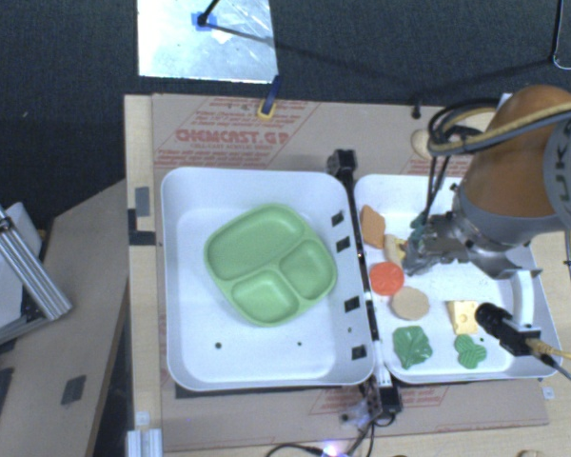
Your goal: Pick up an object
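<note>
The right bin (538,365) holds several toy foods. An orange wedge (372,225) lies at its upper left, a pale piece (394,248) just below it. A red disc (387,278) and a tan disc (410,304) sit in the middle. A yellow cheese piece (463,316) lies to their right, and two green broccoli pieces (412,347) (471,352) rest along the front. My gripper (417,255) hangs low over the bin's upper middle, right beside the pale piece and above the red disc. Its fingertips are too dark and small to read.
The left bin (190,350) holds a green three-compartment plate (270,263). A black divider (359,274) with clips runs between the bins. The grey and orange arm (514,179) covers the right bin's upper right part. Cardboard lies under both bins.
</note>
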`<move>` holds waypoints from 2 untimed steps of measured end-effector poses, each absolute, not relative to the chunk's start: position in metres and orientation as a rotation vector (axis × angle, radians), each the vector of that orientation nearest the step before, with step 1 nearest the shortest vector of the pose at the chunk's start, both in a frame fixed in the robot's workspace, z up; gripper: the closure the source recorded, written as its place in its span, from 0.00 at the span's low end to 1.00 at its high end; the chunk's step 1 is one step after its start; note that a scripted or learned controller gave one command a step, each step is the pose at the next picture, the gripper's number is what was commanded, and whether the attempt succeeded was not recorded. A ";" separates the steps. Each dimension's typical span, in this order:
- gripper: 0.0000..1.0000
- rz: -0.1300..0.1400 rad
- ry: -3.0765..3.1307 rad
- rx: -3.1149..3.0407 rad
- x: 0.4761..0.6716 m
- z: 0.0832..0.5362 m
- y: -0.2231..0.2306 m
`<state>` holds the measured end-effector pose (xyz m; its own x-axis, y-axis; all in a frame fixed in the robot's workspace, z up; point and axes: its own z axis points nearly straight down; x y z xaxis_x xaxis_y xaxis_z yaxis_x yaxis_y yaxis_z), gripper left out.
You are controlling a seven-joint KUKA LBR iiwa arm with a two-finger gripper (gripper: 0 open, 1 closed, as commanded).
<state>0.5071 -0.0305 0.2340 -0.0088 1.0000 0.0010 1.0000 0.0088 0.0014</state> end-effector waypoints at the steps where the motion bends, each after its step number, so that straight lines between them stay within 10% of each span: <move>1: 1.00 0.002 2.232 2.212 0.494 0.223 0.016; 2: 1.00 0.003 2.232 2.211 0.485 0.226 0.061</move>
<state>0.4855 0.0607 0.2261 -0.0096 1.0000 0.0015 1.0000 0.0096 0.0008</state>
